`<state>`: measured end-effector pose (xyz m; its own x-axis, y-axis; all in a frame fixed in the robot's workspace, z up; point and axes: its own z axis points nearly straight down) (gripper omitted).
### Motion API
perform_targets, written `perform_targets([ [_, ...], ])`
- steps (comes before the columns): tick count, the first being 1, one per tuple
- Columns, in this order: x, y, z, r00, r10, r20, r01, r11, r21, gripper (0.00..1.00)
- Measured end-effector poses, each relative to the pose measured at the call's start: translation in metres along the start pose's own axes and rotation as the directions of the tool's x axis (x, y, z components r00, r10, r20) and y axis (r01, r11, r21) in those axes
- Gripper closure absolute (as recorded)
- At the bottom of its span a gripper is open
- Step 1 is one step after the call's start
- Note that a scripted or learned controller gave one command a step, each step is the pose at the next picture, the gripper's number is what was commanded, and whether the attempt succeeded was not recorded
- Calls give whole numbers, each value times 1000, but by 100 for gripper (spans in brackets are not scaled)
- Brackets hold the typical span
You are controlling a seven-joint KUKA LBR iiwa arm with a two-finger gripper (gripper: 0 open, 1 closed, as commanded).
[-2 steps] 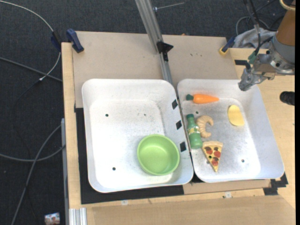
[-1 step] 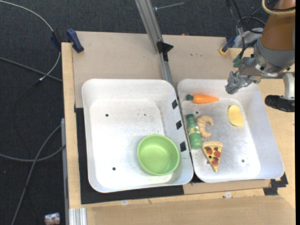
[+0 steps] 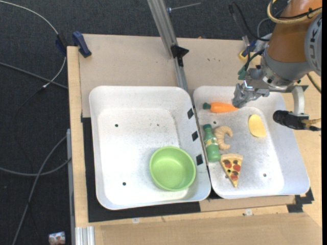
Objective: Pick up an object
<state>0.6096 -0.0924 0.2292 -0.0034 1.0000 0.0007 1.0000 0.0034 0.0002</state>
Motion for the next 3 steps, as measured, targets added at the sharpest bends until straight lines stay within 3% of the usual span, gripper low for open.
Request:
perform_targets([
  [1, 51, -9, 9, 1000, -1, 0, 1, 1000, 0, 100],
  [3, 160, -35, -15, 1000, -1, -1, 1, 1000, -1, 100],
])
